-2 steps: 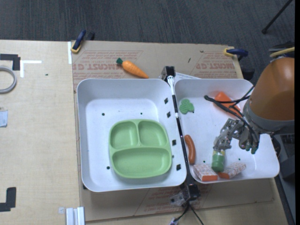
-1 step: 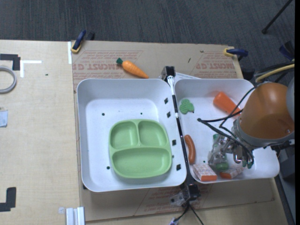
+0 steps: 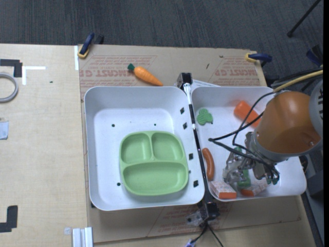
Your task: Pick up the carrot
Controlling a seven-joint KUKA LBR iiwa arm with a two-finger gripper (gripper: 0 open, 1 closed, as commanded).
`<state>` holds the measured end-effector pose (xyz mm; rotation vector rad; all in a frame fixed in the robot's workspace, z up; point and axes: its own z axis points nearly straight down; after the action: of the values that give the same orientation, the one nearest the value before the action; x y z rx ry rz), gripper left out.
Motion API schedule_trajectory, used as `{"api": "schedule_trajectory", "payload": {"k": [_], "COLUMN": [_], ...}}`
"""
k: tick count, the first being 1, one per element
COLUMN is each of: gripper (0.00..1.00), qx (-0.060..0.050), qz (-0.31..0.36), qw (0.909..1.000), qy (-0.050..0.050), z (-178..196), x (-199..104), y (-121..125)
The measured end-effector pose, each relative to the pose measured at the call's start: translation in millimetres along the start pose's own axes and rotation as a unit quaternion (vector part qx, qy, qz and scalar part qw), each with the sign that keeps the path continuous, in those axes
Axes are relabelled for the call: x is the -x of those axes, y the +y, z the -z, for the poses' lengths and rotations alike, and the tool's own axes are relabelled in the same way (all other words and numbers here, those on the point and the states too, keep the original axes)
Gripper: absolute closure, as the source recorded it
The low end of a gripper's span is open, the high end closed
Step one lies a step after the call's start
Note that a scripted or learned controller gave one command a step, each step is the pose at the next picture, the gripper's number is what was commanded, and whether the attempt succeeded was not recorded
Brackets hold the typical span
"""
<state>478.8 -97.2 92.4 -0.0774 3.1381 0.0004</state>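
1. Reaching in from the right, the grey arm (image 3: 288, 125) with its orange band hangs over the right white bin (image 3: 288, 187), and the end effector (image 3: 240, 175) sits low near that bin's front edge.
2. Cables and the wrist cover much of the end effector, so I cannot tell whether it is wide, narrow or holding something.
3. The carrot (image 3: 145, 75) lies outside both bins on the cardboard (image 3: 169, 63) covering the tabletop, well up and to the left of the end effector, just beyond the back rim of the left white bin (image 3: 103, 107). Its green top points left.
4. A red sausage-shaped piece (image 3: 207, 163) lies just left of the end effector, along the right bin's left wall.
5. A green leafy piece (image 3: 204, 117) rests up and left of the end effector, nearer the bin's back.
6. An orange piece (image 3: 243, 110) sits above the end effector, partly under the arm.
7. Small red and green items crowd beneath and around the end effector; their kinds are unclear.
8. A green divided plate (image 3: 153, 162) lies in the left bin, well to the end effector's left.
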Motion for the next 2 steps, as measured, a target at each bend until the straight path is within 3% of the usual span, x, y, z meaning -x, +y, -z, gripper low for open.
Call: {"api": "schedule_trajectory", "payload": {"k": [1, 2], "gripper": [1.0, 0.0], "qx": [0.0, 0.0], "qz": [-0.021, -0.021], "qw": [0.9998, 0.9998], "qy": [-0.001, -0.001], "z": [105.3, 105.3], "x": [8.4, 8.3], "y": [-29.9, -29.8]}}
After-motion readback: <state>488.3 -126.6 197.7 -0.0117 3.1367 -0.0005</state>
